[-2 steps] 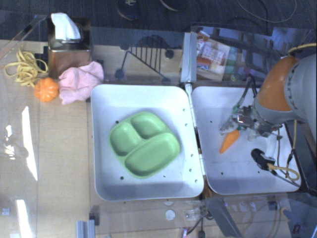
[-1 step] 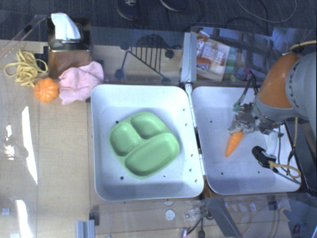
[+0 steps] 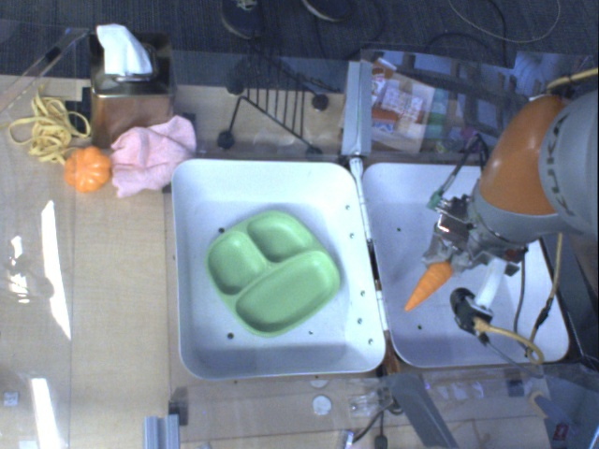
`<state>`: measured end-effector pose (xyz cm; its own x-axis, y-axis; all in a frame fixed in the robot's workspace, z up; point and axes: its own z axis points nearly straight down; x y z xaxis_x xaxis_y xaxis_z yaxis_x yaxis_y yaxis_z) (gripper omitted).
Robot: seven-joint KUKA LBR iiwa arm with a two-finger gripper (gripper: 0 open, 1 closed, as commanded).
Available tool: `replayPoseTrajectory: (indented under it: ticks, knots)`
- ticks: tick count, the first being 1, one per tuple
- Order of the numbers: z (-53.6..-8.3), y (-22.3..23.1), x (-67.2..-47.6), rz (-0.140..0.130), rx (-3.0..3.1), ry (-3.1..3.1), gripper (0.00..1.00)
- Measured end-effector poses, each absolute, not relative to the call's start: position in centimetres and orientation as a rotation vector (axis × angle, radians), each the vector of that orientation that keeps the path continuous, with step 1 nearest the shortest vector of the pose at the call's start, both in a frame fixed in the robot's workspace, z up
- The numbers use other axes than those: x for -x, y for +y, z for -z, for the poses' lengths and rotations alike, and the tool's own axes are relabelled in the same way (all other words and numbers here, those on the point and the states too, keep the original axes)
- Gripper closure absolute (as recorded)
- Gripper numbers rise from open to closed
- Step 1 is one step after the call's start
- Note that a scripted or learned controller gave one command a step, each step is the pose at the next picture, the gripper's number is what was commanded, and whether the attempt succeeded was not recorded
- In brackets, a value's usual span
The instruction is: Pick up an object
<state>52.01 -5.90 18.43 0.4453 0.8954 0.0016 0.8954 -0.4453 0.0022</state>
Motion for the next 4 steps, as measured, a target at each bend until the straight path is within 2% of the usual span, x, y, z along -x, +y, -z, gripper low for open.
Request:
replayPoseTrajectory:
  ticks: [1,2,3,4]
  knots:
    - [-18.4,0.7,-57.0,-0.002,-2.699,1.608,1.00]
    - [-18.4,6.6,-48.9,-0.002,-2.685,1.633,1.00]
    - [-15.8,13.4,-56.7,-0.001,-2.199,2.243,1.00]
    - [-24.4,16.9,-52.3,-0.004,-2.282,2.158,1.00]
